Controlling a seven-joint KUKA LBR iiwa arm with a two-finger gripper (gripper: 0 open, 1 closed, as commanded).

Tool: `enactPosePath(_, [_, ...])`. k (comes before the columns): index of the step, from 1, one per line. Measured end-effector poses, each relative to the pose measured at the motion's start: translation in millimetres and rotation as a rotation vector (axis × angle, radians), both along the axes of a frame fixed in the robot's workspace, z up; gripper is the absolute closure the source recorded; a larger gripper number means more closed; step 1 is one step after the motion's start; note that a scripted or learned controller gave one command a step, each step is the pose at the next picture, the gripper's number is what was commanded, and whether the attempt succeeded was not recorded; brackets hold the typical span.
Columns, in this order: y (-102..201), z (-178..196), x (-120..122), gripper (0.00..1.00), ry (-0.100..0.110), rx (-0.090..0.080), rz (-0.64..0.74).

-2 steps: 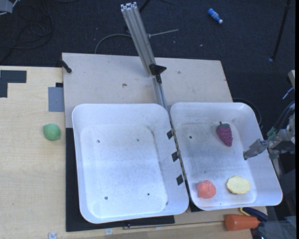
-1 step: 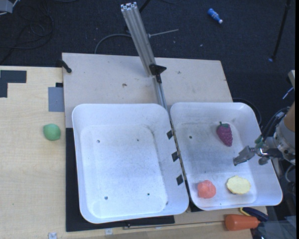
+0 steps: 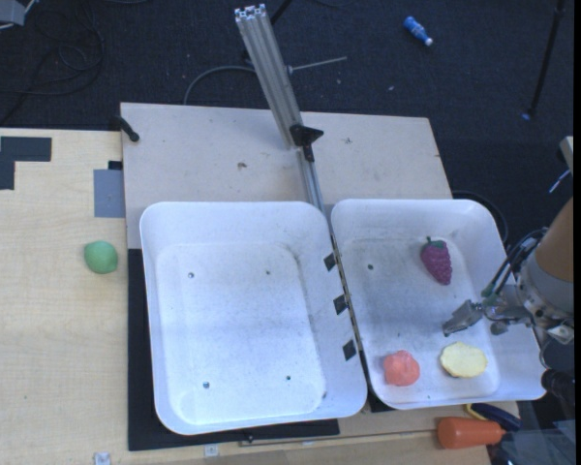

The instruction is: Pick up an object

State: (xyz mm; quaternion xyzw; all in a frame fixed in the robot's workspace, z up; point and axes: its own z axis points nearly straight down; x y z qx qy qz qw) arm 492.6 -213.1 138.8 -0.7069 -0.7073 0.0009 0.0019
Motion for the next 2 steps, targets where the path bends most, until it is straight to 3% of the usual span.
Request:
enactPosePath(1, [-1.2, 11.6, 0.4, 1.00, -0.003, -0.001, -0.002])
enactPosePath(2, [4.6, 59.4, -5.7, 1.00, -0.007, -0.002, 0.000])
